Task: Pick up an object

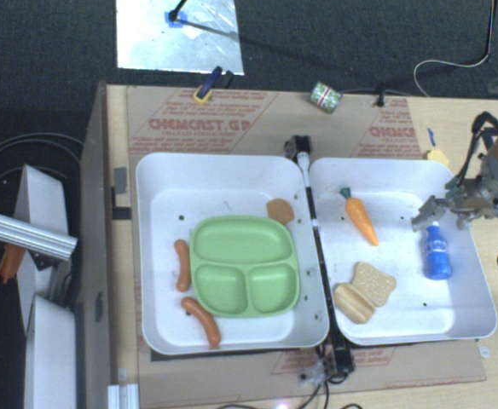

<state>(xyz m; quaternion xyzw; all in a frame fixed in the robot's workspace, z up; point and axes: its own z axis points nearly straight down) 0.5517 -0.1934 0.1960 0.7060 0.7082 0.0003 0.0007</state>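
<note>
Hovering over right bin (479,313): gripper (441,211), finger state impossible to tell, directly above blue bottle (437,254) lying near the bin's right wall. Risk: rounded bottle rolling or slipping sideways; carrot (361,218) well apart.

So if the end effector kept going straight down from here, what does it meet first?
Most likely the blue bottle, lying right under the end effector in the right bin; depth from this slanted view is uncertain.

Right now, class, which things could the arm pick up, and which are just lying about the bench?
For the job: blue bottle, carrot, cracker, bread roll, two sausages, the tool.

Lying about: green tray, tape roll, yellow clip.
</note>
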